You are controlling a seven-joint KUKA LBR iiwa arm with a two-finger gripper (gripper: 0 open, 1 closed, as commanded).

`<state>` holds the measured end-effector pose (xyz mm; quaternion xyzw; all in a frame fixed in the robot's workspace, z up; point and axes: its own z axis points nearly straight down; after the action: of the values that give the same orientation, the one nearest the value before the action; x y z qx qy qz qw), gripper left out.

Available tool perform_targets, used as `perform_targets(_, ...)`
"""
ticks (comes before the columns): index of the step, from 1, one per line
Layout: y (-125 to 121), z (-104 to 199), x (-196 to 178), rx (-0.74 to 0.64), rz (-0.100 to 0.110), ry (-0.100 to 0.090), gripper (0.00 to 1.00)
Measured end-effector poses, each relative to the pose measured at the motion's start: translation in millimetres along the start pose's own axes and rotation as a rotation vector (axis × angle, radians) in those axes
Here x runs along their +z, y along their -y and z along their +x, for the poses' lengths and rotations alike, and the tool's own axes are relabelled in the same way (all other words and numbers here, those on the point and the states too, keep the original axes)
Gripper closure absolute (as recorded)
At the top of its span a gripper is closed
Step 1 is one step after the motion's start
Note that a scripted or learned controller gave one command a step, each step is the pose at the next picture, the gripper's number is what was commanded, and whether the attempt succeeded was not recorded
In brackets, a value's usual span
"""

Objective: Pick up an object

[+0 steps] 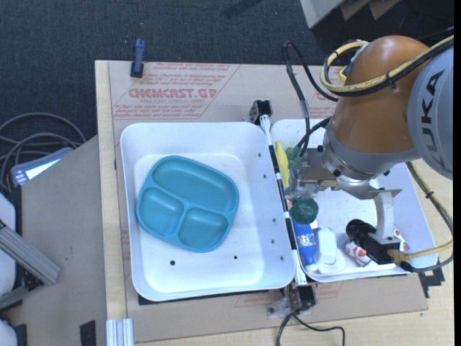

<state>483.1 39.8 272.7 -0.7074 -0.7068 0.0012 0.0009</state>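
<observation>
My gripper (pixel 311 184) hangs low over the left part of the right bin (pixel 418 193), under the orange band of the arm. Just below it lies a blue bottle (pixel 307 241) with a dark green round cap (pixel 304 210), along the bin's left wall. A yellow object (pixel 282 166) and a green one (pixel 294 153) lie to the gripper's upper left, partly hidden by it. A white object (pixel 328 249) and a small red and white item (pixel 355 251) rest near the bin's front edge.
The left bin (pixel 144 265) holds a blue divided plate (pixel 189 202). The arm covers much of the right bin. A cardboard sheet (pixel 173 92) lies under both bins, with a small blue clip (pixel 137 56) at its far edge.
</observation>
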Motion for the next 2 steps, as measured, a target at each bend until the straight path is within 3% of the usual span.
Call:
perform_targets(1,4.0,-63.1,37.8,0.000,-0.001,0.000,1.00)
perform_targets(2,3.9,-62.8,37.8,0.000,-0.002,-0.001,0.00)
